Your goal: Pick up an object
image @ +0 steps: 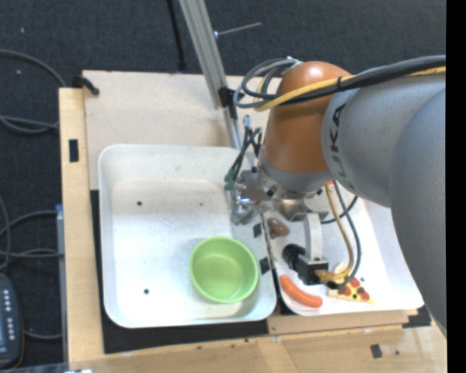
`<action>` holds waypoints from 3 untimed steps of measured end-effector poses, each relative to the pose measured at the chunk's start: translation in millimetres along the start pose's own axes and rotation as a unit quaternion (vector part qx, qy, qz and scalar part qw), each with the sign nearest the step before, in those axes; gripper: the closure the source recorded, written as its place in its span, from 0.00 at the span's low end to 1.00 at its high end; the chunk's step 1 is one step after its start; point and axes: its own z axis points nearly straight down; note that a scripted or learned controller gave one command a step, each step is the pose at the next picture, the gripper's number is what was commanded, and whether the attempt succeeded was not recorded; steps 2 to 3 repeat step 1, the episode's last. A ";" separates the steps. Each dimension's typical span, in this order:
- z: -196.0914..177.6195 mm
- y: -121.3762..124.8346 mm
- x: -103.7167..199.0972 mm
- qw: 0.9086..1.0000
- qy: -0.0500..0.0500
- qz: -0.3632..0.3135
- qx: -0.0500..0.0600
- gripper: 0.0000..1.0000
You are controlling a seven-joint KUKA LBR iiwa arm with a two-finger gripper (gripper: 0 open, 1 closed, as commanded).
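Green bowl [224,269] sits in left bin [140,208]; tool [273,225] state unclear, mostly hidden.

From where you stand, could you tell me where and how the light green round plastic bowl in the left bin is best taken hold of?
Probably by its rim. The light green round plastic bowl sits upright, mouth open, so come straight down with one finger inside and one outside. Its left side looks best: the white left bin's walls crowd its near and right sides.
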 end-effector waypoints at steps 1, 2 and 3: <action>-0.4 0.3 -2.1 1.000 0.000 0.002 0.000 0.00; -0.4 0.3 -2.1 1.000 0.000 0.002 0.000 0.00; -0.4 0.3 -2.1 1.000 0.000 0.002 0.000 0.00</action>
